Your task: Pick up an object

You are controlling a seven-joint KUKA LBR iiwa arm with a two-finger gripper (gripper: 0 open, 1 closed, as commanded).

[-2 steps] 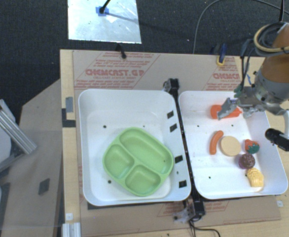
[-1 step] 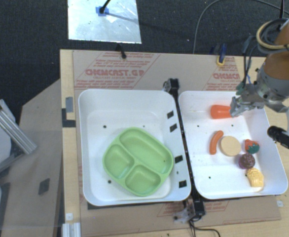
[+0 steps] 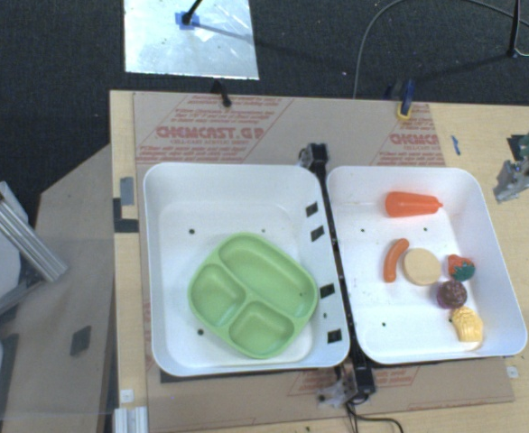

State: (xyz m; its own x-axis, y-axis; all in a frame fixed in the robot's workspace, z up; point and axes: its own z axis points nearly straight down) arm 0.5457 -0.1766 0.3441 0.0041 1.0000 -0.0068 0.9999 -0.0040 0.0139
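Off at the right edge, the gripper [image 3: 521,177] hangs over the tabletop [image 3: 355,120], outside the right bin [image 3: 490,233] and near its upper right corner; whether it is apart or together I cannot tell from this angle. It holds nothing that I can see.

Inside the right bin lie the toy foods: a carrot [image 3: 412,205] near the top, a sausage [image 3: 394,260] below it, a round tan biscuit [image 3: 422,266] just beside the sausage, a strawberry [image 3: 461,267] to the biscuit's right, a dark purple fruit [image 3: 452,293] under that, and a yellow corn cob [image 3: 467,324] nearest the bottom right corner.

A green divided plate [image 3: 252,294] sits in the left bin [image 3: 170,242].
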